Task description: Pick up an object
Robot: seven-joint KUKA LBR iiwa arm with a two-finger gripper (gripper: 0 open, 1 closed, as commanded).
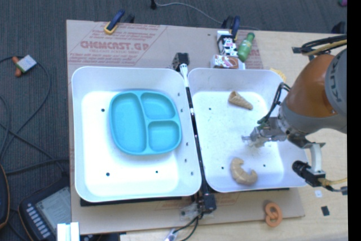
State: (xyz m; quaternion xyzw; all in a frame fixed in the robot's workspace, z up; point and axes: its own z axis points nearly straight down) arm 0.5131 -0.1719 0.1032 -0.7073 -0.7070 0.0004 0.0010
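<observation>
Your candidates, both in the right bin point(271, 79): a tan wedge point(241, 101) at 12 o'clock of that bin's floor, and a curved brown pastry point(243, 171) at 6 o'clock. The gripper point(256, 138) hangs between them, nearer 3 o'clock, apart from both, nothing between its fingers; whether they stand wide or narrow you cannot tell. The left bin point(93, 79) holds a blue divided plate point(145, 122). An orange ring point(273, 213) lies on the bench at 5 o'clock.

One fixed camera looks down at a slant on both bins point(79, 121), fairly far
</observation>
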